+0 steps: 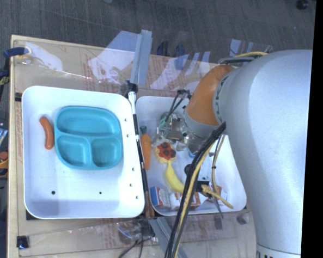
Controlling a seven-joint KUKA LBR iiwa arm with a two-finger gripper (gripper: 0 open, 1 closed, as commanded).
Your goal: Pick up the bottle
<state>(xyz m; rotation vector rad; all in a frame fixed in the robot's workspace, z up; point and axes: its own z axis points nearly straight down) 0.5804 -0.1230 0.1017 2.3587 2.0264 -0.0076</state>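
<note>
Reaching in from the right, the grey arm (269, 154) covers much of the right bin (152, 106); end effector (171, 130) sits low over that bin's upper middle, grip state cannot tell. Bottle not identifiable, possibly hidden under the arm. Right bin holds a carrot (145, 150) along its left wall, a banana (173, 178), a small red-orange item (165, 151) and a carton (160, 197) near the front edge. Left bin (32, 194) holds a blue divided tray (89, 136) with a sausage (47, 132) just beside it.

Blue tray (89, 136) in left bin (32, 189); gripper (169, 130) over right bin (235, 182)
</note>
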